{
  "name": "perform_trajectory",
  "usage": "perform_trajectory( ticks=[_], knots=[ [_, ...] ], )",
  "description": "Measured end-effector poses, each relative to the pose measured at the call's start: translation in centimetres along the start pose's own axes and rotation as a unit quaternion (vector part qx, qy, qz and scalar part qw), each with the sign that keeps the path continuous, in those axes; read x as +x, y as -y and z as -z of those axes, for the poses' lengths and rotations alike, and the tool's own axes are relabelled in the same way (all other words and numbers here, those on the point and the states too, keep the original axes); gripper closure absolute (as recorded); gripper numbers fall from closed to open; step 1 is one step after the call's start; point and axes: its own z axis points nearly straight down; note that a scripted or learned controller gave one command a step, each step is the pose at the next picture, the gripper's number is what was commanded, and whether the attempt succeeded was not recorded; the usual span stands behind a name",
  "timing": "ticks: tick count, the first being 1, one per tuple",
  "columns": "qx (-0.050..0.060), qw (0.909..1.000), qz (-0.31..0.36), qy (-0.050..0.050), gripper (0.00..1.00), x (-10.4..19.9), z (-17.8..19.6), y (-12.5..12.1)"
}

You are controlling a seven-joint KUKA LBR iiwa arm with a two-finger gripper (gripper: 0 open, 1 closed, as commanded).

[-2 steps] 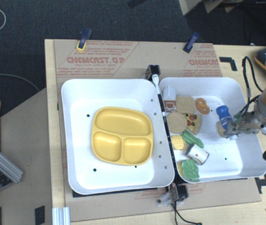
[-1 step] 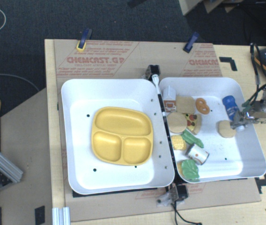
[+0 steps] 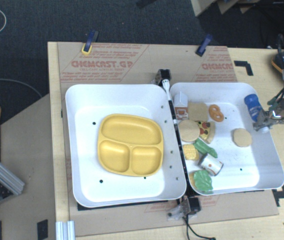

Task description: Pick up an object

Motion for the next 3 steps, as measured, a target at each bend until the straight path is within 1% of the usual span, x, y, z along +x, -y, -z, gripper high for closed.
perform_trajectory(
  ticks=[2,3],
  knots=[
    [0.001,1.0,0.002,-0.002,1.0,7.7,1.3,-5.9],
    [0.002,1.0,0.002,-0.002,1.0,12.3,-0.3,-9.8]
  ],
)
